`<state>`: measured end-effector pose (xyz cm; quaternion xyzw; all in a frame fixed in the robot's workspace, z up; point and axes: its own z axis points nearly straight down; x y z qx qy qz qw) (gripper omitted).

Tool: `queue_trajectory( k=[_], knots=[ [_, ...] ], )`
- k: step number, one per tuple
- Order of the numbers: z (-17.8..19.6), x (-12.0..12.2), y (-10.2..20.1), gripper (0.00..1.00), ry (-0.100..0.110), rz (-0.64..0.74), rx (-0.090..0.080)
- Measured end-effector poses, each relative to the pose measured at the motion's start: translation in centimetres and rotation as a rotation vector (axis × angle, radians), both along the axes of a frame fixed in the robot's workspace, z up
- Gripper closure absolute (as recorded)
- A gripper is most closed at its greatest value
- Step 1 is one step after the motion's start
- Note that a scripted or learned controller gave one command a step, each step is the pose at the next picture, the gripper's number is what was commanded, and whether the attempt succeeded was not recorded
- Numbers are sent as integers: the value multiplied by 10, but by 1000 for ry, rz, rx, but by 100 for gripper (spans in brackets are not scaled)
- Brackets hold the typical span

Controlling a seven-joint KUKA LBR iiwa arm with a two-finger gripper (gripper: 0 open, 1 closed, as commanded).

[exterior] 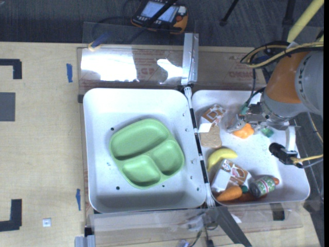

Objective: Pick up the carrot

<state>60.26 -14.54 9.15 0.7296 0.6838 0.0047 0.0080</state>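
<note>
Broadly, the bench (41,138) of pale wood carries two shallow white bins side by side. The left bin (97,112) holds a green divided plate (146,152) with three compartments, lying at a tilt near the bin's middle. The right bin (298,181) holds the clutter.

The grey arm (300,84), with its orange band, reaches in from the right over the upper part of the right bin. Its gripper (245,121) hangs low there, right at a small orange object (244,131) that lies just under its tip; whether the fingers are spread or closed, and whether they touch that object, cannot be told from this angle.

Next down in size, a white carton (230,175) with a brown print lies near the bin's front left, with a yellow banana (221,156) just above it, against the left wall. A tan slice of bread (209,137) sits above the banana, and a small printed packet (214,113) above that. A small can (264,186) with a red and green label lies on its side to the right of the carton.

The carrot (230,193) lies at the front edge of the right bin, just below the carton and left of the can, well apart from the gripper.
</note>
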Motion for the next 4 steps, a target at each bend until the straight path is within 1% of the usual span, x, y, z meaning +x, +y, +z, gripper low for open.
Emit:
queue_trajectory(
  k=[1, 2, 3, 4],
  knots=[
    [89, -57, 62, 100, 26, -122, 6],
    [148, -58, 25, 100, 25, -138, 5],
    [143, -101, 117, 100, 29, -182, 6],
    [91, -90, 201, 100, 30, -330, 5]
  ],
)
